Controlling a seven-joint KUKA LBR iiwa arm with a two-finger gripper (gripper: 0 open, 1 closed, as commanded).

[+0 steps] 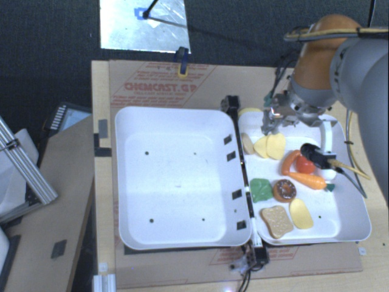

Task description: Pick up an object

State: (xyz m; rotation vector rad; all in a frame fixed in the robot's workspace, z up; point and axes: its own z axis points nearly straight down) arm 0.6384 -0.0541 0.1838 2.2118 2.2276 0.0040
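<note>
- Two white bins sit side by side: the left bin [176, 175] and the right bin [340, 218].
- The right bin holds toy food: one carrot [309, 180], one bread slice [277, 221], one donut [284, 190], one green leaf [261, 189], one tomato [304, 165], and several pale yellow pieces [271, 145].
- The gripper [271, 125] hangs over the right bin's far end, just above the yellow pieces; whether it is open or closed cannot be told.
- Bench: a cardboard sheet [164, 84] printed "CHEMCAST GP" in red; dark carpet behind.
</note>
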